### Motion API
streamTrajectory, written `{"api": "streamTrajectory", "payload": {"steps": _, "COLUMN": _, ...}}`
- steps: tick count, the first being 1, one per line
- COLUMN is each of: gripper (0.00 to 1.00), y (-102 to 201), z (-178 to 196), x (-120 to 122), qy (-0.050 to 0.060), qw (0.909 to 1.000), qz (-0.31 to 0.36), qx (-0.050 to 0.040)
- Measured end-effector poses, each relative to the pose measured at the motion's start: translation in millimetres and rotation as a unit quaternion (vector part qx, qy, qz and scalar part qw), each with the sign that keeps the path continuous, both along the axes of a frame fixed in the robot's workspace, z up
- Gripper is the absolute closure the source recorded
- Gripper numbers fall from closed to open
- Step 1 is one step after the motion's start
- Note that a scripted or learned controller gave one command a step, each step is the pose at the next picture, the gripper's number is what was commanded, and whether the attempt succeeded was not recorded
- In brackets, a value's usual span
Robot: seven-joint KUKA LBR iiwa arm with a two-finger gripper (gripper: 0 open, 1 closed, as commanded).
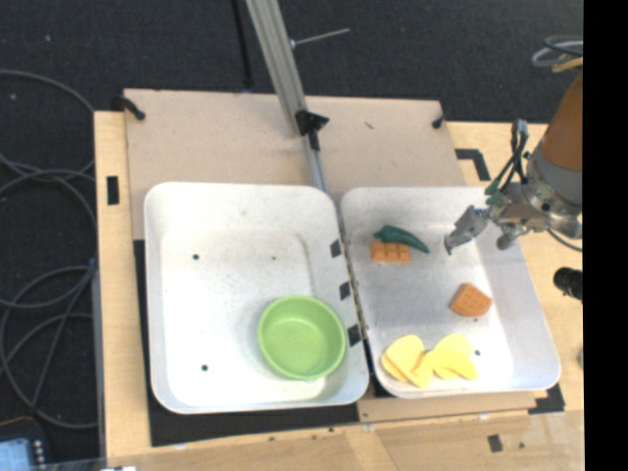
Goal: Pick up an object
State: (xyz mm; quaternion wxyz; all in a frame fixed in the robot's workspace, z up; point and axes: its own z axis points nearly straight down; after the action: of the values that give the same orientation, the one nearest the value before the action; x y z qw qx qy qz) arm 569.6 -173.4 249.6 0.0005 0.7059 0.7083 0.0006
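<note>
Two white bins sit side by side on the counter. Right bin: orange block touching a green piece, orange wedge, yellow pieces; left bin: green bowl. At frame right, the hand hangs spread over the right bin, pinching nothing.

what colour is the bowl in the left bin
Light green; the bowl shows clearly in the camera view.

Robotics lab: plywood bench, two white bins, aluminium camera mast, loose cables on dark carpet.
</note>
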Motion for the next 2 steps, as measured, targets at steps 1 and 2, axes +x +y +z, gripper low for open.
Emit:
{"api": "streamTrajectory", "payload": {"steps": 1, "gripper": 0.00, "y": 0.2, "z": 0.0, "x": 0.1, "qy": 0.000, "qw": 1.0000, "qz": 0.000, "qx": 0.0003}}
{"api": "streamTrajectory", "payload": {"steps": 2, "gripper": 0.00, "y": 3.7, "z": -55.0, "x": 8.8, "qy": 0.002, "qw": 1.0000, "qz": 0.000, "qx": -0.0008}}
